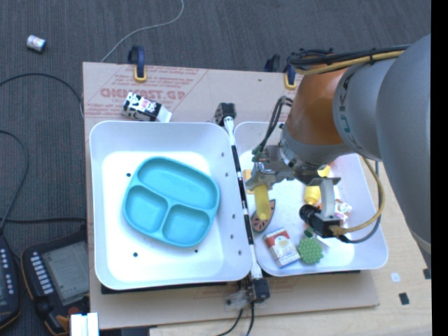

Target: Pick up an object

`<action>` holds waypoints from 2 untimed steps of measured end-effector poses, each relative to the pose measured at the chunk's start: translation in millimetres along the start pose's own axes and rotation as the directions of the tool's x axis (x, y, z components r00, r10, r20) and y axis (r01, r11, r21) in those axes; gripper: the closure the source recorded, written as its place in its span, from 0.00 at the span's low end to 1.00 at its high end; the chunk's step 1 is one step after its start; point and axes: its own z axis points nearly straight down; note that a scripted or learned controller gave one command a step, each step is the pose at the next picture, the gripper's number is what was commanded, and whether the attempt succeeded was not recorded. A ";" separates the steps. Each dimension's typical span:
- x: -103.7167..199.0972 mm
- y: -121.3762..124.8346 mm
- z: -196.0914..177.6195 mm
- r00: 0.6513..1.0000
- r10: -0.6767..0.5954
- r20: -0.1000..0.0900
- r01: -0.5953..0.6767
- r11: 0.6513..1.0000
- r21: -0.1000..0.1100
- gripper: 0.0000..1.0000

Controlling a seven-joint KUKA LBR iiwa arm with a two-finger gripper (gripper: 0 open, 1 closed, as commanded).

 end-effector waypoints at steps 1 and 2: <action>-0.9 0.3 -9.1 1.000 0.001 0.001 -0.001 1.000 0.001 1.00; -1.0 0.9 -18.8 1.000 0.000 0.001 0.000 1.000 0.001 1.00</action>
